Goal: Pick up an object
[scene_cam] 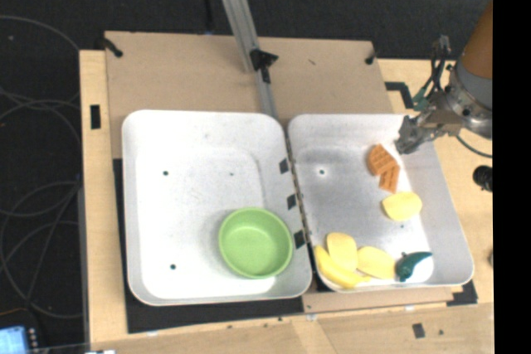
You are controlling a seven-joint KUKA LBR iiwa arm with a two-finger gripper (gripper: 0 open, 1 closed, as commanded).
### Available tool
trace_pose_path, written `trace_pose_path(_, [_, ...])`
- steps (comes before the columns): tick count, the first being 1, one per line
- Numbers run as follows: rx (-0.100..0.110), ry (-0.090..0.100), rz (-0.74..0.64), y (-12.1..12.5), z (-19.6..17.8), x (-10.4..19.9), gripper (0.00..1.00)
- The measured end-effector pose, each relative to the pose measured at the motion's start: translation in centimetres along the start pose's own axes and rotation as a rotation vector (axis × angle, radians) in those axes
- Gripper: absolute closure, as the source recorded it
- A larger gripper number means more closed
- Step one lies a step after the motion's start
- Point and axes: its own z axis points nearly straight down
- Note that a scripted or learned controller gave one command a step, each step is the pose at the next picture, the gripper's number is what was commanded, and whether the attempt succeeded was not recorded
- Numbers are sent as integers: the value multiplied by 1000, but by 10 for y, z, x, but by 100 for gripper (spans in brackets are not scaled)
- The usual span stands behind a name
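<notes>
The right bin [332, 178] holds an orange ridged piece [383, 166], a yellow round piece [401, 206], a cluster of yellow pieces [353, 259] at its front edge and a small teal object [412, 264] in its front right corner. My gripper [410, 138] hangs over the right bin's far right edge, just above and to the right of the orange piece. I see nothing between its tips. A green bowl [255, 241] sits in the left bin [182, 178], near its front right corner.
A slanted metal pole [241, 21] rises from behind the bins, ending at the divider between them. The brown bench board [191, 70] lies behind both bins. Cables hang by the arm at the right.
</notes>
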Motion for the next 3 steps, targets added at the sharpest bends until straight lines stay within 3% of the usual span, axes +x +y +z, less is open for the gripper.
trace_pose_path(1, [3, 0, 0, -19, 11, 52, 100])
trace_pose_path(3, [2, 1, -1, -29, 30, 139, 100])
